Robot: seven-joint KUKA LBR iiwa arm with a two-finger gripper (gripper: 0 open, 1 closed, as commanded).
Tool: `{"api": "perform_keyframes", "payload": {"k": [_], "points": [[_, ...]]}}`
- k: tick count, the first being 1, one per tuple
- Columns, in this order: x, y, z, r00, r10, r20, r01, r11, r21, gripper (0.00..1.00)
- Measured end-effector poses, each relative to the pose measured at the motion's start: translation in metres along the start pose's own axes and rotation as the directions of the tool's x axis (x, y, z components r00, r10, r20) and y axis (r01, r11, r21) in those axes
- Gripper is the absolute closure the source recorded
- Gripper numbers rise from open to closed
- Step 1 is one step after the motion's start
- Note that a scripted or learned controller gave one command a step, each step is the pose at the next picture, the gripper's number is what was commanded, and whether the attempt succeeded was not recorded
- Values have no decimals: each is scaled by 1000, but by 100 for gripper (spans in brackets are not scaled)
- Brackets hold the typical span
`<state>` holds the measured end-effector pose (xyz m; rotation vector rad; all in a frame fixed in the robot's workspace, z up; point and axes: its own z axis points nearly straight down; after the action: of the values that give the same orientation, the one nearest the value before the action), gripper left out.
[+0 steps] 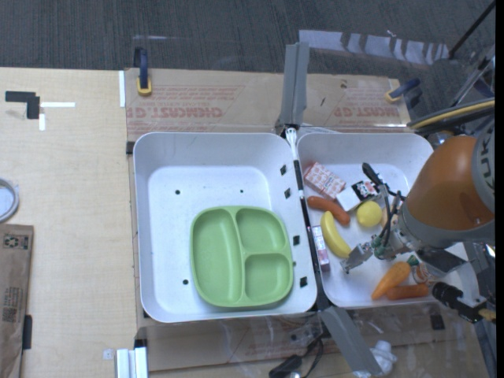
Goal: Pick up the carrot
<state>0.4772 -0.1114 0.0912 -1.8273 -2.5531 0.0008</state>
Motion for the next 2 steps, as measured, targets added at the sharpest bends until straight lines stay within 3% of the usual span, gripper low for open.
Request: {"api": "perform_keyframes", "payload": {"k": [1,2], "points": [[-61,-20,0,989,-146,2,146,989,-2,0],[-14,-4,0,976,-218,0,218,976,0,0]]}}
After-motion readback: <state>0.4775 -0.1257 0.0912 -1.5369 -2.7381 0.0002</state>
